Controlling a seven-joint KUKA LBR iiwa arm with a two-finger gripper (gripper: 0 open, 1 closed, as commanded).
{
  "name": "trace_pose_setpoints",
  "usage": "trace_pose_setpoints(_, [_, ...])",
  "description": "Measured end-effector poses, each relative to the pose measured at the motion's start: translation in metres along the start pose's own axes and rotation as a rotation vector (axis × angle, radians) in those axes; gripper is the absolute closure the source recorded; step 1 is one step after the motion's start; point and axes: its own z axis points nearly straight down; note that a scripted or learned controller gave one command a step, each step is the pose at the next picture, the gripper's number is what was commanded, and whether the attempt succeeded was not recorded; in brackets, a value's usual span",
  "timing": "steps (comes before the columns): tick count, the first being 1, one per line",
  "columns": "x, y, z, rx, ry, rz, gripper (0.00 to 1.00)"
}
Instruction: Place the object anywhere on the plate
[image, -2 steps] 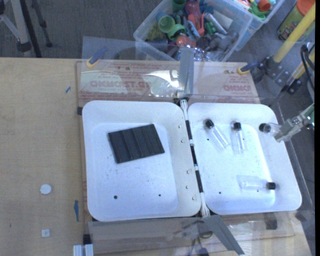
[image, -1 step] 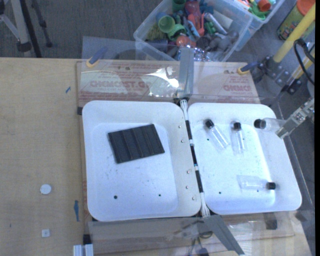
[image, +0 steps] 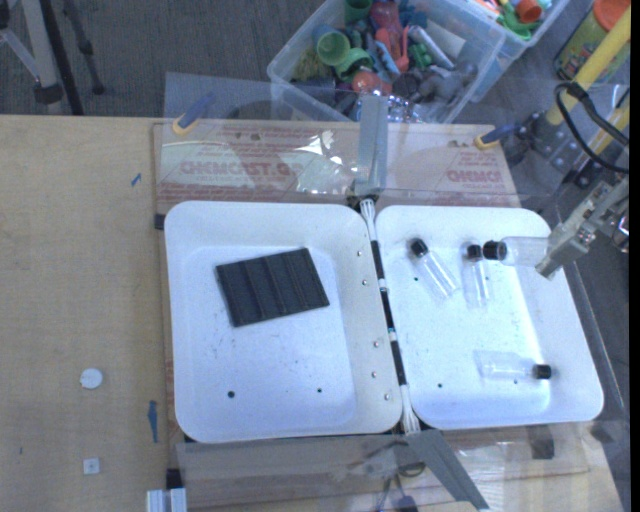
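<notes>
Front vial (image: 512, 370) near right bin's (image: 575, 400) front rim.

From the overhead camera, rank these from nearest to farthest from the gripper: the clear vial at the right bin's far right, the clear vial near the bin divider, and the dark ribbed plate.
1. Clear black-capped vial at the right bin's far right, beside the gripper.
2. Clear black-capped vial near the divider, on the right bin's left side.
3. Dark ribbed rectangular plate, in the left bin.
</notes>
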Motion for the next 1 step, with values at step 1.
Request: trace_pose_setpoints(1, [-0.0062, -0.009, 0.0379, 0.002, 0.007, -0.221, 1.0])
